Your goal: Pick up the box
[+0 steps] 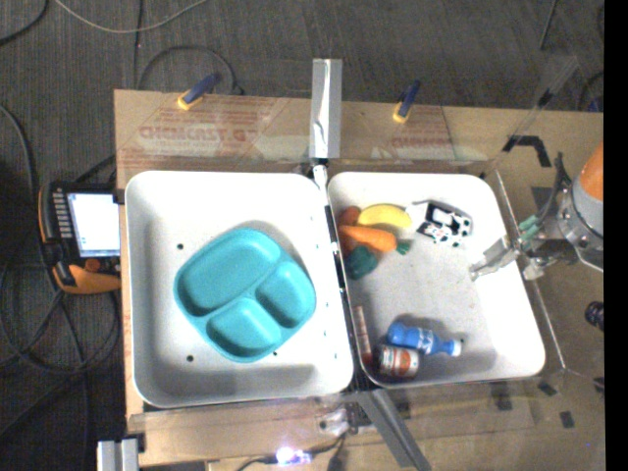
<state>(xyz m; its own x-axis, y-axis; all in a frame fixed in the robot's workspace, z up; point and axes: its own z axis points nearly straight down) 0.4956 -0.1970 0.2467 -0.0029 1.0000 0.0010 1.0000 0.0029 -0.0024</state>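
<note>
Even overhead light fell on the bench; the white bins (147,263) were bright and slightly washed out. The carpet (294,18) stayed dim. A small glare point (286,455) shone at bottom. Detail was soft and grainy.

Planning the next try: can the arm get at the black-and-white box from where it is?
Probably yes. The black-and-white box lies apart from the banana and carrot, with bare bin floor between it and the pincer at the right rim.
</note>
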